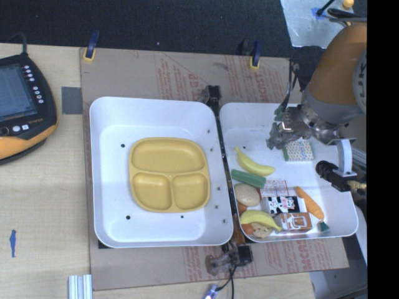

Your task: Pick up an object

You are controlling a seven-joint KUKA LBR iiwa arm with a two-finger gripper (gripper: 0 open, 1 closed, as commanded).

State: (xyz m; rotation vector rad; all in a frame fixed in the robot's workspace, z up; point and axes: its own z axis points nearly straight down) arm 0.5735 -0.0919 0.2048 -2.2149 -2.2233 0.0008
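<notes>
My gripper hangs over the back of the right bin, beside a white-and-teal patterned pad that lies just to its right. In front of it lie a yellow banana, a green cucumber, a beige round piece, a second banana, an orange carrot and two small printed boxes. I see nothing held in the gripper.
The left bin holds a yellow divided tray. A teach pendant lies on the bench at far left. Clamps pin the cardboard sheet under the bins. The arm's grey and orange body fills the upper right.
</notes>
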